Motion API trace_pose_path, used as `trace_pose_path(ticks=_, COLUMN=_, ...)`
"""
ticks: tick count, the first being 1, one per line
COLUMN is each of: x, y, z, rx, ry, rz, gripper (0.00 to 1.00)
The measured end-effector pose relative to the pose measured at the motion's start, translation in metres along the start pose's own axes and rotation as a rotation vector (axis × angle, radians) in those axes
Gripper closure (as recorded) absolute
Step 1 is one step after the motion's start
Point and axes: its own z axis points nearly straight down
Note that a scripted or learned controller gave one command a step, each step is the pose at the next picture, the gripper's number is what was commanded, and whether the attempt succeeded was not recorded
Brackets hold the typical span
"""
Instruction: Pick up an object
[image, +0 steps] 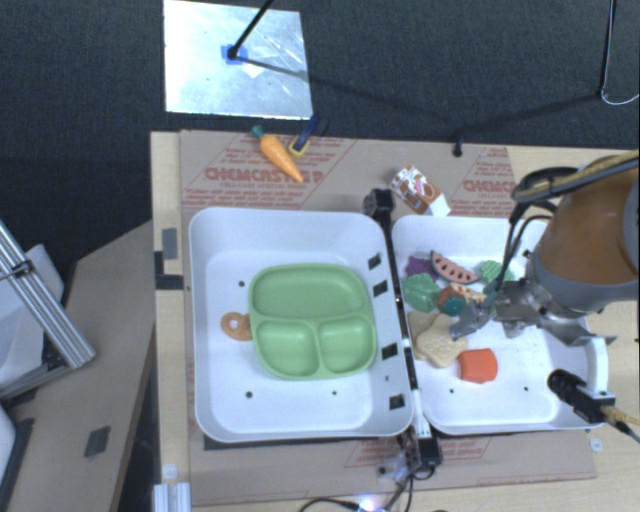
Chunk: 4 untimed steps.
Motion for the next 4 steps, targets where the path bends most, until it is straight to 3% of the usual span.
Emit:
trace_pose_path(ticks=1, x=0.0, y=0.003, z=-0.005, rx=-0.011, ry=-0.001, rz=-0.002, gripper=0.0)
trace_pose_path(ticks=2, x=-0.006, y=0.002, z=0.056, rx=-0.006, ry=-0.001, rz=0.0, gripper=0.0)
trace_pose_path(ticks=3, x=-0.01, y=0.01, z=0.096, rx=-0.031, ry=-0.01, rz=0.003, gripper=0.0)
trace_pose_path(ticks=4, x=-0.006, y=0.008, z=0.09, rx=-0.026, ry=-0.003, rz=0.001, gripper=1.0)
